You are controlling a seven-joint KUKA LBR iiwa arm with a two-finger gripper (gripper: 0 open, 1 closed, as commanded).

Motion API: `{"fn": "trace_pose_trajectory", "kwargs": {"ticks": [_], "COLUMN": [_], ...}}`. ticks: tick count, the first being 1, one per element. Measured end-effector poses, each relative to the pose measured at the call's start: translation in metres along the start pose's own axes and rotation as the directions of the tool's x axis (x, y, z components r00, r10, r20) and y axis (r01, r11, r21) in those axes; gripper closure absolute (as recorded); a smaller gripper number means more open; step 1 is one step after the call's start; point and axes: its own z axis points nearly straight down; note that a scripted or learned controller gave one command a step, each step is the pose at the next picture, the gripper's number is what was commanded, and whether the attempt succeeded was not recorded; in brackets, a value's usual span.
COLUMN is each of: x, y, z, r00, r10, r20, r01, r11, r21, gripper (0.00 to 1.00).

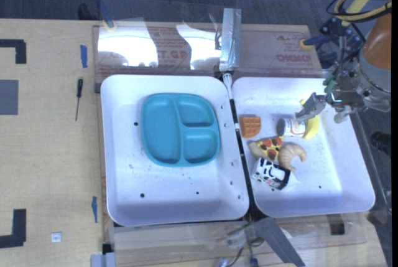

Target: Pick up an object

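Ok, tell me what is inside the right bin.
The right bin holds a waffle, a pizza slice, a croissant, a black-and-white item and a yellow piece. The gripper partly covers that piece.

Blue divided tray (181, 129) in left bin (118, 191), screwdriver (78, 98) on bench (43, 154)

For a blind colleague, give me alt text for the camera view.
The claw hangs over toy food in the right bin, by a banana, waffle, pizza slice and croissant. The left bin holds a blue tray.
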Motion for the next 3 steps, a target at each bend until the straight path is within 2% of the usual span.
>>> {"fn": "trace_pose_trajectory", "kwargs": {"ticks": [1, 2, 3], "x": [-0.009, 0.009, 0.004], "y": [0.012, -0.025, 0.084], "z": [0.185, 0.191, 0.191], "r00": [1.000, 0.995, 0.923], "r10": [0.011, 0.099, 0.384], "r20": [0.003, 0.002, -0.005], "r01": [-0.011, -0.099, -0.384], "r11": [1.000, 0.995, 0.923], "r21": [-0.011, -0.026, -0.017], "gripper": [0.00, 0.00, 0.00]}}
